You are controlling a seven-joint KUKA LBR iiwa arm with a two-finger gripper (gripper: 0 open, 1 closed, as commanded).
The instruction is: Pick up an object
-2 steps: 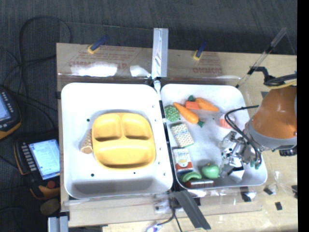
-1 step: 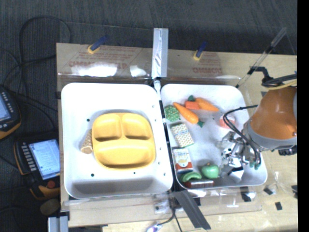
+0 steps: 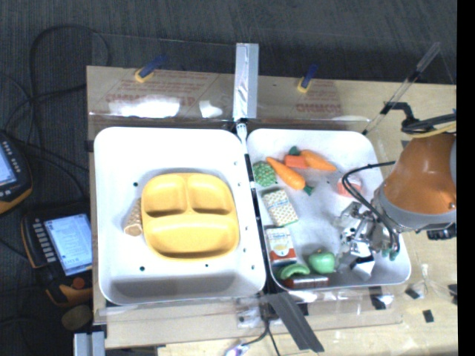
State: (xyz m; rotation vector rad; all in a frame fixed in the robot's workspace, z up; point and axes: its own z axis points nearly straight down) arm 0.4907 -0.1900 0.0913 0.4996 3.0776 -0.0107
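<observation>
A grey robot arm (image 3: 419, 176) with an orange band reaches in from the right over the right bin (image 3: 367, 145), its hand (image 3: 360, 239) lowered into the bin's near right corner. Whether the hand is released or clenched cannot be told from above; cables and metal parts crowd the spot, and nothing can be seen gripped there.

The toys for picking lie to the left of the hand. Two orange carrots (image 3: 297, 167) rest near the far wall, one crossing beside the other, with a green berry-like piece (image 3: 263, 173) just to their left. Below that sit a pale dotted packet (image 3: 281, 206) and a small carton (image 3: 279, 243) along the bin's left wall. A green apple (image 3: 321, 261) lies near the front wall, just beside the hand, with a green and dark item (image 3: 297, 273) next to it. A small pink piece (image 3: 346, 188) shows beside the arm.

The left bin (image 3: 111, 199) holds a yellow divided tray (image 3: 189, 213), with a tan waffle cone (image 3: 133, 219) tucked against its left edge. Both bins sit side by side on the wooden table (image 3: 434, 302).
</observation>
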